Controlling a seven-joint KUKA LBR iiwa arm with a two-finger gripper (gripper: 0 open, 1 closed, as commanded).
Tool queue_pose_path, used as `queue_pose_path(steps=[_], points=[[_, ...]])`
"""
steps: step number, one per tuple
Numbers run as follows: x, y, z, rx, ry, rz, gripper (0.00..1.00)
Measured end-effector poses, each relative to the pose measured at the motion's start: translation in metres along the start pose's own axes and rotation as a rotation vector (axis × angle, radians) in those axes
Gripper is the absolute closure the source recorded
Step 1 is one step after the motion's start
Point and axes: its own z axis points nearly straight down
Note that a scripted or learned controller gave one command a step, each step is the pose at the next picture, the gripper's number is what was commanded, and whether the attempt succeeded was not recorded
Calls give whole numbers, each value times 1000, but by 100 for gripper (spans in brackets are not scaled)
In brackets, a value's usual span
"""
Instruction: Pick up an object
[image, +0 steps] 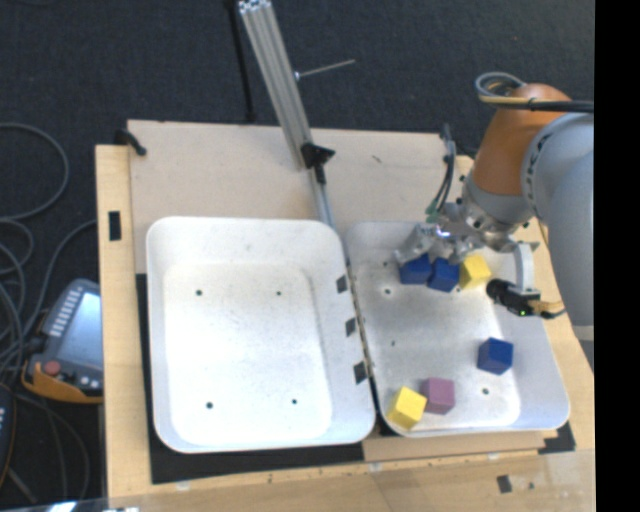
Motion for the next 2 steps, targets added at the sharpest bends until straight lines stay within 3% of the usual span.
queue_pose_path(steps=[1, 2], points=[[-22, -20, 12, -9, -6, 0, 0], [-23, -27, 13, -13, -7, 0, 0]])
